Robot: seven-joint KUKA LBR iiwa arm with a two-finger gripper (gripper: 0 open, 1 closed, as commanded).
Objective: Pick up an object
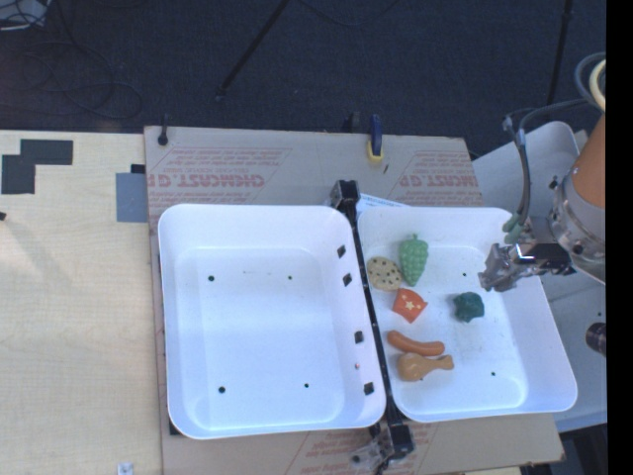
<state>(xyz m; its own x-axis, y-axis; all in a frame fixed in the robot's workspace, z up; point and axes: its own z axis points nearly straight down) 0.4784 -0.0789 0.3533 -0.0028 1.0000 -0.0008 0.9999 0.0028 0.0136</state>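
From the fixed overhead camera, two shallow white plastic bins sit side by side on a brown cardboard sheet (247,171) printed with red lettering, which lies on a pale wooden bench (69,305). The left bin (178,315) has a bare white floor with a few small dark holes. The right bin (539,364) holds six small toy pieces, all gathered in its left and middle part: a round tan cookie (383,273) with dark specks near the divider, a green bumpy leaf-shaped piece (413,256) just beside it toward the back, a red-orange block (409,306) with a yellow mark in front of the cookie, a long orange sausage (415,344), and a tan drumstick-shaped piece (424,366) just in front of the sausage. A dark green broccoli-like lump (468,307) lies apart from these, toward the right. The metal two-finger gripper (497,270) hovers over the right bin's right side, just beside and behind the green lump; whether its jaws are parted or closed cannot be told, and nothing is seen between them.
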